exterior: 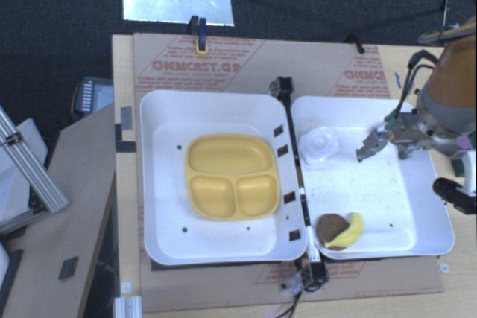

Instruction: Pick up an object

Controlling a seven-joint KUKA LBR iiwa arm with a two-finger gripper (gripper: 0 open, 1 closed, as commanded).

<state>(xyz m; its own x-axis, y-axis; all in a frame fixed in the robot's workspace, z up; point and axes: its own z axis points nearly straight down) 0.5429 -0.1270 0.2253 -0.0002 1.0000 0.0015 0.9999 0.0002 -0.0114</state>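
Where the arm (451, 86) comes in from the right, much of it is cut off by the frame edge, and the gripper (370, 147) is seen hanging over the right bin (425, 238) with nothing between its fingers; whether they are spread or closed cannot be told from this slant. A clear, lid-like round thing (319, 144) in the right bin's upper left is hard to make out against the white floor. The banana (347, 231) is found in that bin's lower left corner, its long axis running diagonally from lower left to upper right, curved, and pressed against a brown round object (331, 226) that is partly overlapped by it. In the left bin (160, 160), a yellow three-compartment tray (228, 176) is laid flat near the middle, and nothing is seen in its compartments.
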